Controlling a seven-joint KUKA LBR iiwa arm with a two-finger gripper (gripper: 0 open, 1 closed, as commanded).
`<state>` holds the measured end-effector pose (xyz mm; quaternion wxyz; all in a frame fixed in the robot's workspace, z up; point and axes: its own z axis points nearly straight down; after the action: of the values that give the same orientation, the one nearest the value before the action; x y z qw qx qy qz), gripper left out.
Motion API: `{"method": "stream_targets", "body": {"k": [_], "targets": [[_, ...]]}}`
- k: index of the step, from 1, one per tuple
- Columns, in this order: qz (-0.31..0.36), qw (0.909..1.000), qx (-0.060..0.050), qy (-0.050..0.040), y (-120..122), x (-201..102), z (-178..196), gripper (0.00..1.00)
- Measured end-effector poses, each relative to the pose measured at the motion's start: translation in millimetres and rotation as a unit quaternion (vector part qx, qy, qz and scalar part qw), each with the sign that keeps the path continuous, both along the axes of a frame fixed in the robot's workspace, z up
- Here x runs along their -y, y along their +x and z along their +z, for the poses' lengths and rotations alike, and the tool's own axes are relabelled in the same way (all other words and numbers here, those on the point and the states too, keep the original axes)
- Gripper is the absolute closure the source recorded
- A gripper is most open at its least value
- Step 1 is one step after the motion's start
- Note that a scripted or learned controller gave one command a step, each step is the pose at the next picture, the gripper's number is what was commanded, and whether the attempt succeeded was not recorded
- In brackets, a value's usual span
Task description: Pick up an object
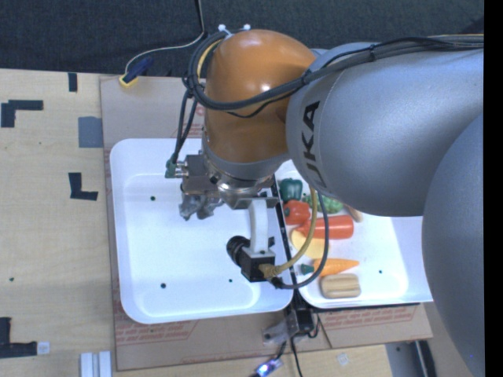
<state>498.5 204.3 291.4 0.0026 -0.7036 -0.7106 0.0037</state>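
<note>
1. Camera view, rig: the grey robot arm (377, 116) with its rounded orange band (251, 85) is reaching in from the right and covering the upper middle of both bins.
2. Camera view, end effector: the grey metal gripper (198, 204) is hanging low over bare floor in the shallow white left bin (149, 273). Whether it is apart or together cannot be told from this angle, and nothing is showing in its grasp.
3. Camera view, stock: the candidates for picking are lying in the shallow white right bin (389, 254), crowded against its left wall.
   - long red-orange toy vegetable (330, 226)
   - green toy piece (291, 188), partly hidden by the wrist
   - pale yellow piece (310, 246)
   - orange carrot-shaped toy (338, 265)
   - tan rounded block (340, 287), nearest the front rim
4. Camera view, position: the gripper is sitting apart from all of these, on the other side of the two meeting rims.
5. Risk, judged: closing where it is now hanging would likely be catching nothing, since no item is lying under it.
6. Risk, judged: crossing low could be clipping the rims. The pieces are touching or overlapping, so a descent could be nudging neighbours aside or pinching two at once, and the rounded, smooth-looking shapes could be slipping out.
</note>
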Motion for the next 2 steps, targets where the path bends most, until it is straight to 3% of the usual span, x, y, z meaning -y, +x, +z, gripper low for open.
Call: {"method": "stream_targets", "body": {"k": [2], "targets": [[-0.002,1.0,0.001,-0.0003,1.7,4.5,23.0,1.0]]}}
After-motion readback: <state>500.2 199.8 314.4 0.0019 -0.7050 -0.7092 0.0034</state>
